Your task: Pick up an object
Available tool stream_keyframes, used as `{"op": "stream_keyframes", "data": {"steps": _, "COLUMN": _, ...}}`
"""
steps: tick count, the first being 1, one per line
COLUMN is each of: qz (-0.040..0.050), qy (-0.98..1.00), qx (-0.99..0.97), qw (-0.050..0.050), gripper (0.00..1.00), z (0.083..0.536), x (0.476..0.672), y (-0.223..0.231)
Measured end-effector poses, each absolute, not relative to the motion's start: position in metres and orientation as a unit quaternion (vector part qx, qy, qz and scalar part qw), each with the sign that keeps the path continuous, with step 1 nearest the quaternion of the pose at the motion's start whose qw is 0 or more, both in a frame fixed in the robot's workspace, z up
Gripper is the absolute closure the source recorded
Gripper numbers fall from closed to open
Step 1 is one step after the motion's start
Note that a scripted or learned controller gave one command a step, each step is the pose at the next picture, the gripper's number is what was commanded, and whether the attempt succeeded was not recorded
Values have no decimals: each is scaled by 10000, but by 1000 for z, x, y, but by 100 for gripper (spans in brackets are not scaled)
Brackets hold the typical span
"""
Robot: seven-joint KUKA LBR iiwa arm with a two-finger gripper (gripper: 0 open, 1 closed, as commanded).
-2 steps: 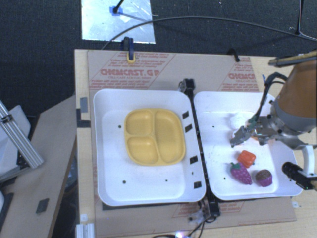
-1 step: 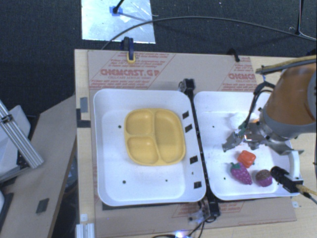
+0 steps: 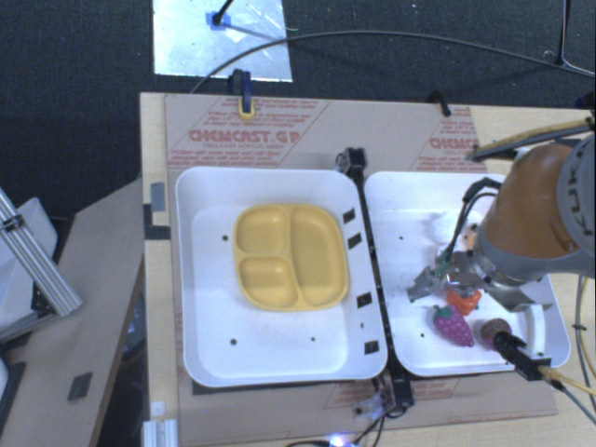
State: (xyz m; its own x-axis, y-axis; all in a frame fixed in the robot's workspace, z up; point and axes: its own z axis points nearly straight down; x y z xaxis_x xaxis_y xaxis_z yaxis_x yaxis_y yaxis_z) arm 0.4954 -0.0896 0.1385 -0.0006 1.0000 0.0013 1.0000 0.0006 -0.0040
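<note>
An orange toy (image 3: 463, 298) lay low in the right bin (image 3: 400, 250), at the frame's lower right, beside purple grapes (image 3: 453, 326); the hand (image 3: 447, 282) sat over it, presumably to grasp, grip state untellable

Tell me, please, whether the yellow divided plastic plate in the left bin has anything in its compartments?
Empty. The yellow divided plastic plate lies flat in the left white bin, and all three compartments show bare yellow.
</note>
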Motion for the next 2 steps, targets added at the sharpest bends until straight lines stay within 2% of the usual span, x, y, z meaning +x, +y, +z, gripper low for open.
{"op": "stream_keyframes", "data": {"steps": 1, "qz": 8, "qy": -7073, "qx": -7070, "qw": 20, "gripper": 0, "z": 86, "x": 495, "y": -89}}
{"op": "stream_keyframes", "data": {"steps": 2, "qz": -6, "qy": -7070, "qx": -7072, "qw": -3, "gripper": 100, "z": 99, "x": 496, "y": -89}}
